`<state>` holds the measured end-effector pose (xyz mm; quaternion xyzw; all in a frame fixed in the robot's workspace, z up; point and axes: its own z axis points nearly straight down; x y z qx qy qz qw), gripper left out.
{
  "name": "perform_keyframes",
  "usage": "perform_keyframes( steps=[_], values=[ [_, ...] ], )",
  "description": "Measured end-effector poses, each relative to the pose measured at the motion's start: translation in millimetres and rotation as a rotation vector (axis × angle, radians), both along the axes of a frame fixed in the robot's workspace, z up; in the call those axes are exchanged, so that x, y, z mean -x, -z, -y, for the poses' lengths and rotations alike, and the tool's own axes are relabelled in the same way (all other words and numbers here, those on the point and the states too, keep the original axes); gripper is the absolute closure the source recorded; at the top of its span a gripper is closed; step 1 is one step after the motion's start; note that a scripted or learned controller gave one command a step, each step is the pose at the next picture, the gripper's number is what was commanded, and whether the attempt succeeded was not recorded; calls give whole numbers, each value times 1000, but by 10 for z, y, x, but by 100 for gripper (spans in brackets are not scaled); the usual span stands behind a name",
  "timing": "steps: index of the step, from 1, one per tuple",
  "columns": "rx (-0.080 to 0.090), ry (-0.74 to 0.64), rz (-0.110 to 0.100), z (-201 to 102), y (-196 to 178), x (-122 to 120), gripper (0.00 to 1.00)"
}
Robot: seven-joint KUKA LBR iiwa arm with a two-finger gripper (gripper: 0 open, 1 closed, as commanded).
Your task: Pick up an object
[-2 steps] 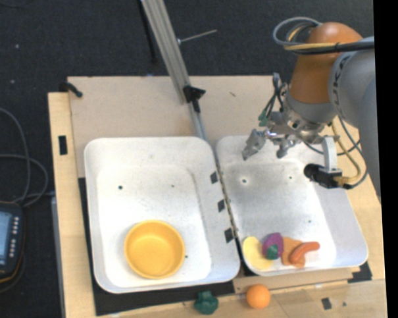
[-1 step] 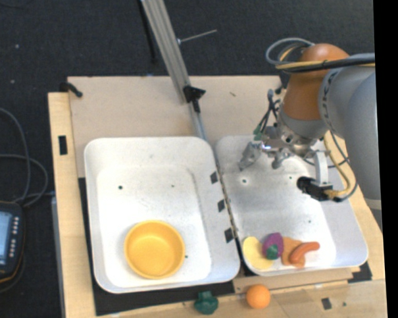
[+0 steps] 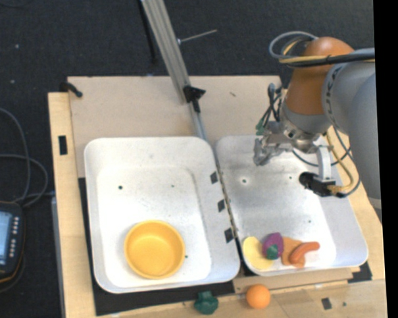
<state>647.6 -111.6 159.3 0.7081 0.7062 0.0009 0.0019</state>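
the arm (image 3: 344, 83) runs off the right edge, and its wrist hides the end effector's (image 3: 263, 152) fingers.

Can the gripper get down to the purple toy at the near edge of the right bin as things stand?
Probably yes. The gripper hangs over the far end of the right white bin, bare floor between. The purple toy is crowded by yellow and orange pieces.
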Motion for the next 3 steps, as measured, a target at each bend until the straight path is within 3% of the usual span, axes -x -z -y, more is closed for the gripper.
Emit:
perform_keyframes(
  steps=[1, 2, 3],
  values=[
    [0, -4, 5, 38, -647, -46, 100],
    [-1, -5, -1, 45, -752, -54, 100],
    [-3, -9, -3, -466, -851, -3, 100]
  ],
)
